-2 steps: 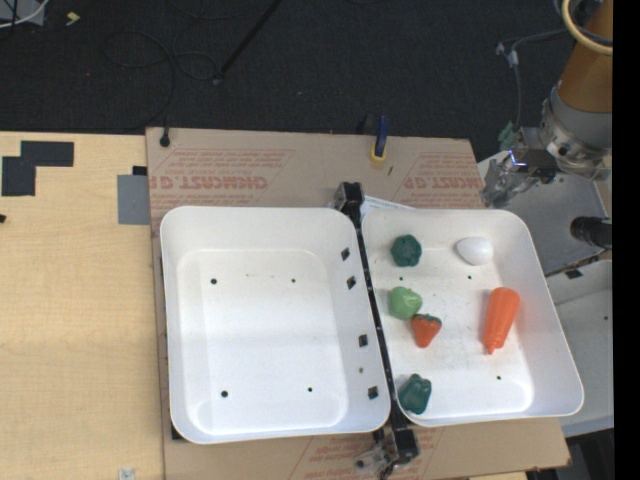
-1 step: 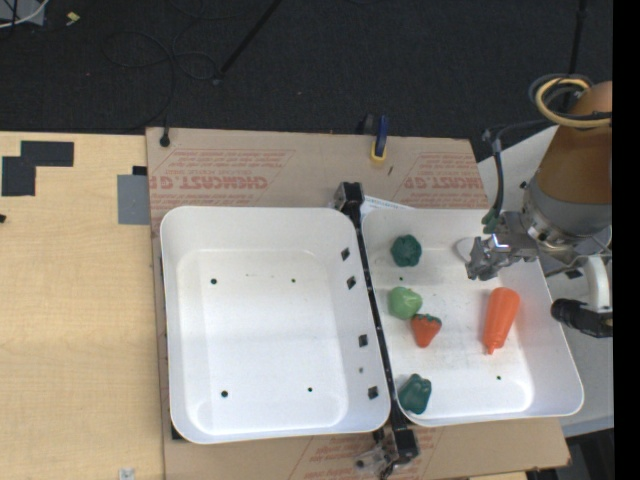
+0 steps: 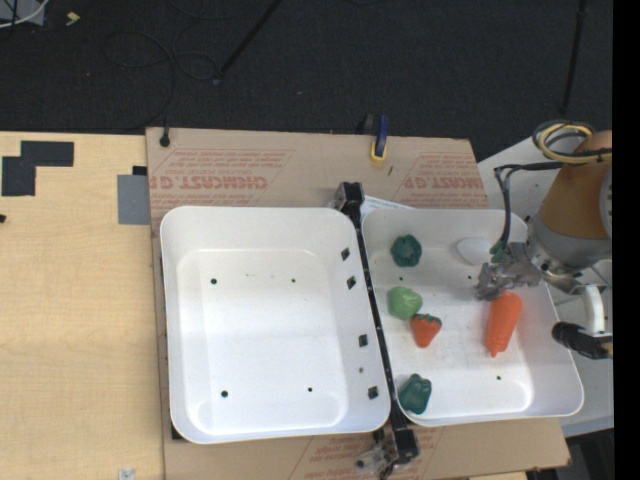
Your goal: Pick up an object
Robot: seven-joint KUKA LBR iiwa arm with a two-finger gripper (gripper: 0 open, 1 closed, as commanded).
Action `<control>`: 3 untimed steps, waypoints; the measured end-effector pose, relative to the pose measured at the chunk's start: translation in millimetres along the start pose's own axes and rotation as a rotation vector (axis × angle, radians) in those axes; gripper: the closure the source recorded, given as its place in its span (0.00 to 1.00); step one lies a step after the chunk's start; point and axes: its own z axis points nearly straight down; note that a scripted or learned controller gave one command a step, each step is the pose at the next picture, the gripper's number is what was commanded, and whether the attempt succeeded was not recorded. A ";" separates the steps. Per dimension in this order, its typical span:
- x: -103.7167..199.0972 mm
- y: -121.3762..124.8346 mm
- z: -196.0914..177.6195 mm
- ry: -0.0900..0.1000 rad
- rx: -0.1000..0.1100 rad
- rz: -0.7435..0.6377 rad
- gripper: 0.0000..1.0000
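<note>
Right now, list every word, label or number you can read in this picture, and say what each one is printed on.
"CHEMCAST. G P": red print, upside down from this camera, on the brown cardboard sheet behind the left bin.
A second red print on the same sheet behind the right bin looks like the same words, but it is too blurred to confirm.
More red print at the sheet's front edge: unreadable.
</note>
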 end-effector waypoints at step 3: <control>1.6 3.0 11.6 -0.002 -0.004 0.000 0.00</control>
